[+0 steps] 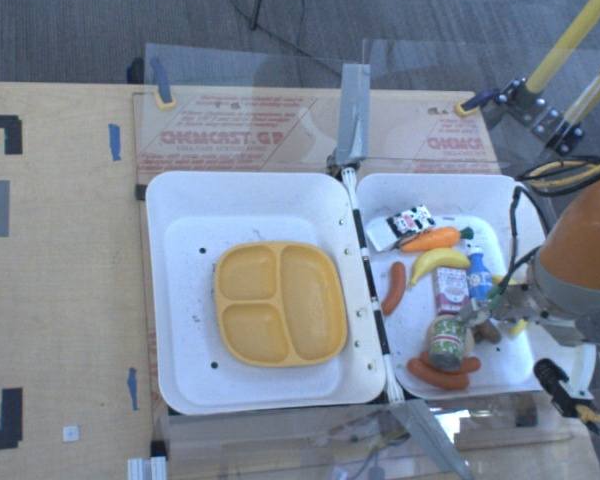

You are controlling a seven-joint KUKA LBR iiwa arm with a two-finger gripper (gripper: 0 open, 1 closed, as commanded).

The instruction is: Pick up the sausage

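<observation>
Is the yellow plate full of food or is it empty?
Empty. The yellow plate in the left bin shows bare compartments; the food sits in the right bin.

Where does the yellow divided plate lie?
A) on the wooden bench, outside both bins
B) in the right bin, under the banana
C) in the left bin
C: the yellow divided plate lies flat in the left bin, apart from the food items in the right bin.

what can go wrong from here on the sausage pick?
1. Two sausages: one by the left wall of the right bin, one near its front. The gripper hangs nearer the front one, so the target is ambiguous.
2. The can sits right against the front sausage; a descent may hit it.
3. The banana and bottle crowd the approach.
</observation>
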